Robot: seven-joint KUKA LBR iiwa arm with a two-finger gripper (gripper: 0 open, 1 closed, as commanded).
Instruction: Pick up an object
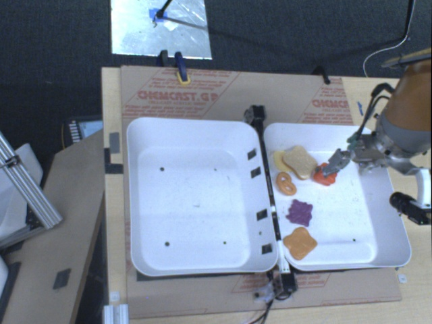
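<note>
At the right of the frame the end effector [333, 167] hangs low over the right bin [388, 248], its tips at a small red-orange object [326, 175] just beside a tan bread-like piece [300, 160] — whether it is clenched on the red piece or released, I cannot tell. The risk, as I judge it, is a shallow pinch — the red piece could slip free on lifting, or the tan piece could get nudged.

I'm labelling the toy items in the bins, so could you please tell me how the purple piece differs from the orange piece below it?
The purple piece is darker and jagged-edged, while the orange piece is pale orange with a rounded, lobed outline. The purple piece lies nearer the middle of the right bin; the orange piece sits nearer its front wall. Both lie flat, near the divider, apart from the gripper.
</note>
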